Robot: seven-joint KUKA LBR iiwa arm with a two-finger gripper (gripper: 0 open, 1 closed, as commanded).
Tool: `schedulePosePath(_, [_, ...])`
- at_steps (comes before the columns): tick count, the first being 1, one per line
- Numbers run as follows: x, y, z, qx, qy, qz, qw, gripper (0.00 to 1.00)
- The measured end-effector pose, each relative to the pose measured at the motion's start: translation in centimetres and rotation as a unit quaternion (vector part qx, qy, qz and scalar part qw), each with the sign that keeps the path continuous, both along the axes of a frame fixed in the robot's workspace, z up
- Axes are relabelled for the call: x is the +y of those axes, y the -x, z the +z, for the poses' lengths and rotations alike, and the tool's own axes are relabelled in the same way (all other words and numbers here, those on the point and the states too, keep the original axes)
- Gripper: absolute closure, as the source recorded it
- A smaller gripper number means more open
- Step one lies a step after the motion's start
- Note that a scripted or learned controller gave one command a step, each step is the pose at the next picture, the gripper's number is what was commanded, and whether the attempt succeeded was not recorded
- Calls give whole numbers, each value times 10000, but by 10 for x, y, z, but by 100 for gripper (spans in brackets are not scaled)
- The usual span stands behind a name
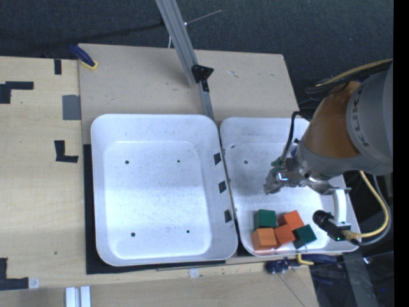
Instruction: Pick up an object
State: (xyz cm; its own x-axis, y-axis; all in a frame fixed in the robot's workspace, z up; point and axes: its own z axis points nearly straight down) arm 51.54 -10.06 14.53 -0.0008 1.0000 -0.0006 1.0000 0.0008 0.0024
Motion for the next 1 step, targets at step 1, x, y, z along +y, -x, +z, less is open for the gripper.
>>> schedulePosePath(1, [-2, -2, 63, -15, 3, 5, 10000, 100])
